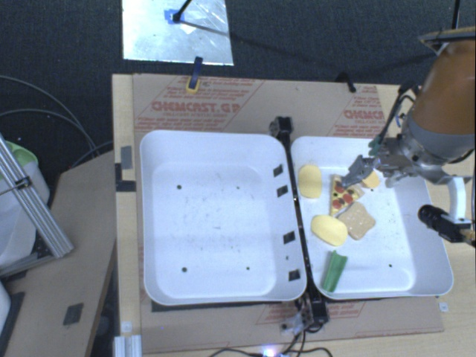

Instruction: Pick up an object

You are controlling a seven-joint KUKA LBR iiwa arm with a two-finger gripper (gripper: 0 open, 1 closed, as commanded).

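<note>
Green stick [334, 271], yellow pieces, toast share right bin [424, 277]; end effector [362, 171] grip state unclear.

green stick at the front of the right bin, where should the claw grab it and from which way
Probably across the middle of the green stick, coming straight down from above. It lies flat, long and narrow, on the right bin floor, apart from the yellow piece behind it, so fingers closing across its narrow width look easiest.
</note>
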